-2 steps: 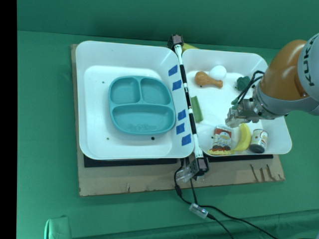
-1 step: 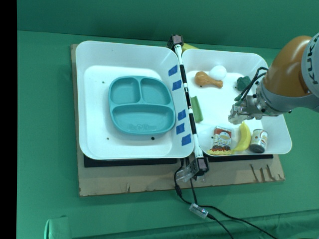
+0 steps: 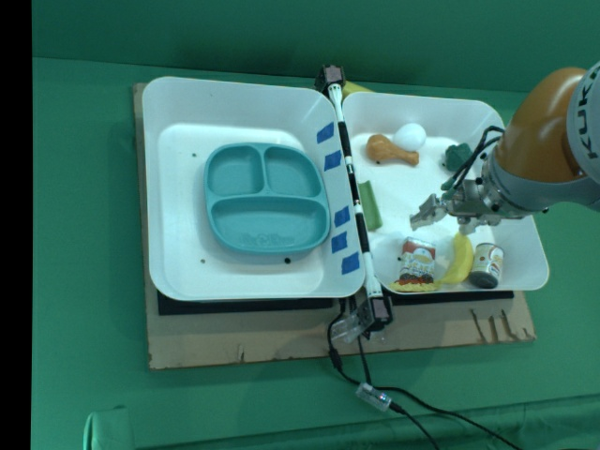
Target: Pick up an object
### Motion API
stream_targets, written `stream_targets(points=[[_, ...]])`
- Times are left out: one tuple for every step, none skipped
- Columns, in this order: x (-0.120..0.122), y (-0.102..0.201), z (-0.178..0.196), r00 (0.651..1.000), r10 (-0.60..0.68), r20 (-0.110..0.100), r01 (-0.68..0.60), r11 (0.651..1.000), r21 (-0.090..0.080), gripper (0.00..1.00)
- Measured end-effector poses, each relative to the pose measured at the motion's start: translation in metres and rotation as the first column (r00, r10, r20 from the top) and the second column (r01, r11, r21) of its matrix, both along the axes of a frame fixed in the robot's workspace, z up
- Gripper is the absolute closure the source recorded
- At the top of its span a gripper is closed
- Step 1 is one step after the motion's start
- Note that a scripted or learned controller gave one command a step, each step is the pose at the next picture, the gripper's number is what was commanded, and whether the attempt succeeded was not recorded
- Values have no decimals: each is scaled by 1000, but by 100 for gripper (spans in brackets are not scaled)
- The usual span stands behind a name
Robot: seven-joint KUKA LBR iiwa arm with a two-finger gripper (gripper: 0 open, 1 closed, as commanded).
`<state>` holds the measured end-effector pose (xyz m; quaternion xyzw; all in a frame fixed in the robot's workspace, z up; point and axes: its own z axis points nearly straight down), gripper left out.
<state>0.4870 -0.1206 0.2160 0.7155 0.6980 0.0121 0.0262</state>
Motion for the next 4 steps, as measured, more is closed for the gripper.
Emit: stream_targets(points=[[6, -53, -28, 999, 17, -33, -17, 1000, 13, 0], [-6, 13, -28, 1000, 17, -23, -16, 1000, 8, 0], [-3, 9, -14, 1000, 8, -11, -8, 1000, 4, 100], [-3, 10, -13, 1000, 8, -11, -8, 1000, 4, 0]])
